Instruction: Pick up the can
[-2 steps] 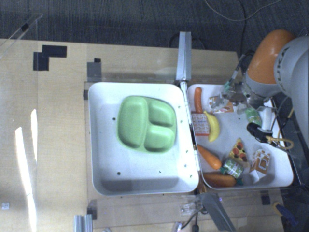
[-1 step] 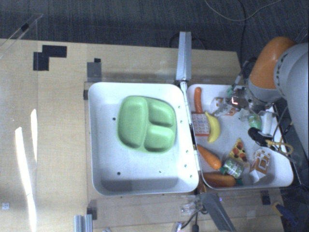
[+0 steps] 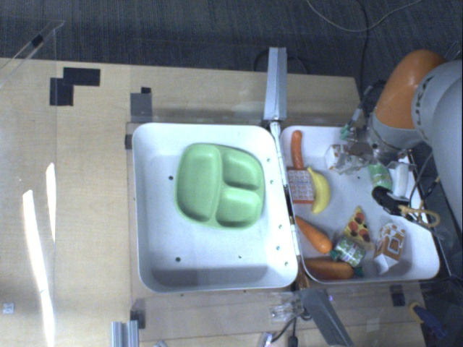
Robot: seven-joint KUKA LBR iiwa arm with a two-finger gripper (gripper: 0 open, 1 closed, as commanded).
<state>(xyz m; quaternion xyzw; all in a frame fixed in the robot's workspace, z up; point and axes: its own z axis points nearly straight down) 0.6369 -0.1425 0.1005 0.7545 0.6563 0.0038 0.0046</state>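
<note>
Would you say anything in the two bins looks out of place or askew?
Nothing looks spilled or damaged. The can lies on its side in the right bin, crowded among carrots and small packets. The green tray sits slightly askew in the left bin.

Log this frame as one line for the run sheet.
gripper: over right bin, upper part | can: lying low in right bin, untouched | green tray: left bin | pick: not yet done

Grey arm point(image 3: 438, 103) enters from right, orange band above wrist, bent downward; tool point(image 3: 350, 157) low, pointing left, at upper part of view.
</note>
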